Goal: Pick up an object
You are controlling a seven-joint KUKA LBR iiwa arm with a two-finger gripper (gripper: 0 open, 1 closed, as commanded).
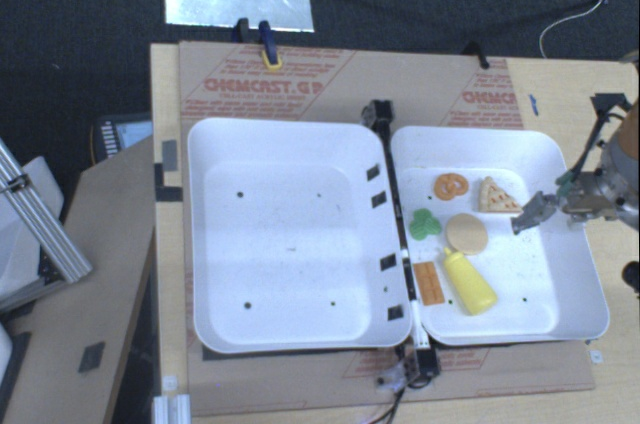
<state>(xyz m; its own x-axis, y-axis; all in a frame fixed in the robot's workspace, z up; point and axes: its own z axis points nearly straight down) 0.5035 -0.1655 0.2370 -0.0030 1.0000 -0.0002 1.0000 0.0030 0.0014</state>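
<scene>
Currently the gripper [528, 215] sits at the right side of the frame, over the right bin [570, 302], with the arm entering from the right edge. Its tip appears as one dark grey shape pointing toward the lower left; the jaw opening cannot be told from this angle, and nothing is visibly held between the jaws. The tip lies just beside the pizza slice [496, 197], slightly below and to its right; whether it touches the slice cannot be told. The pizza slice is a tan wedge lying flat, its narrow point directed toward the upper left of the frame and its long axis running from upper left to lower right. To its left lies the pretzel [451, 184]. Below these, the round tan disc [466, 234] rests in the centre of the bin, with the green piece [424, 224] just beside it on the left. The yellow bottle [470, 282] lies on its side below the disc, its long axis running from upper left to lower right, narrow end toward the disc. The orange cracker [429, 282] lies just left of the bottle, long axis near vertical in the frame. The left bin [210, 212] stands alongside.
</scene>
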